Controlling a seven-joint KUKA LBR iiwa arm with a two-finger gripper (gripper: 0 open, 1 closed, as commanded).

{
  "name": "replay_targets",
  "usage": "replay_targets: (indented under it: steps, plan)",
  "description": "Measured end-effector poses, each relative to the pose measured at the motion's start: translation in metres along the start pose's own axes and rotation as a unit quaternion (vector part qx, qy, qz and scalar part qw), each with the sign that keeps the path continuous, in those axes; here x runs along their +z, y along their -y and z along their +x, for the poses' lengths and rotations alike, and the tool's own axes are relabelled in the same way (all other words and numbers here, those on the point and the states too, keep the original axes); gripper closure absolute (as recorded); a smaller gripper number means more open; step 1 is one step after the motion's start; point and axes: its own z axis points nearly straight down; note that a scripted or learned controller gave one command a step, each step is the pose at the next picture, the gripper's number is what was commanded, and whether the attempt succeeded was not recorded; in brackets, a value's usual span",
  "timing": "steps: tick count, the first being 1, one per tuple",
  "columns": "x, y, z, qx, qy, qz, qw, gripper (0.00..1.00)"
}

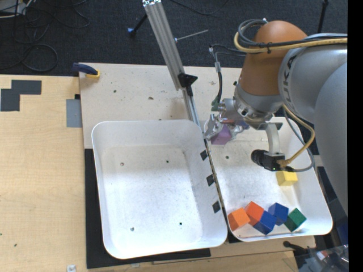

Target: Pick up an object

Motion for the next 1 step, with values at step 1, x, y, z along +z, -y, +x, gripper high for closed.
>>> replay_targets:
  steps: [1]
  plan:
    - [0.0088, -0.0107, 0.0485, 0.000, 0.000, 0.000, 1.0000, 1.00]
